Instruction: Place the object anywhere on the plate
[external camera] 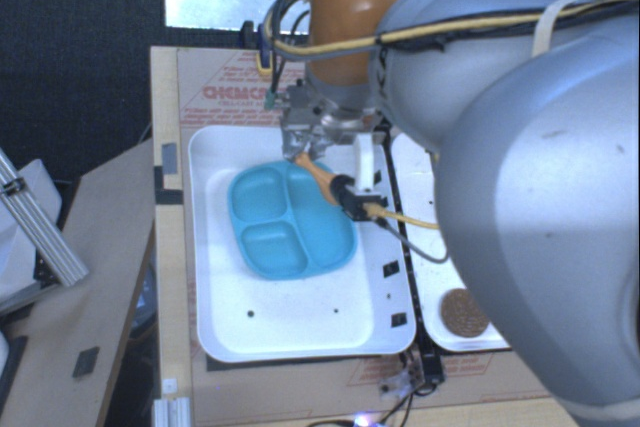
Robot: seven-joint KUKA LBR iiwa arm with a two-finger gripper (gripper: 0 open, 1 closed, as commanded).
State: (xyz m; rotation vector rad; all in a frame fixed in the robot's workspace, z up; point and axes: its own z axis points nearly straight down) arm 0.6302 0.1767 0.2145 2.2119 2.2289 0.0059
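Observation:
A blue divided plate lies in the left white bin, towards its back. My gripper hangs over the plate's far right rim, low and close to it. The wrist and the big grey arm cover much of it. An orange strip slants down from the gripper across the plate's rim to a black piece with a yellow cable. I cannot tell whether this is a held thing or part of the tool. A round brown disc rests in the right bin, near its front.
The arm covers most of the right bin. A black divider strip runs between the two bins. Cardboard lies under the bins. A metal rail and a tan surface stand at the far left.

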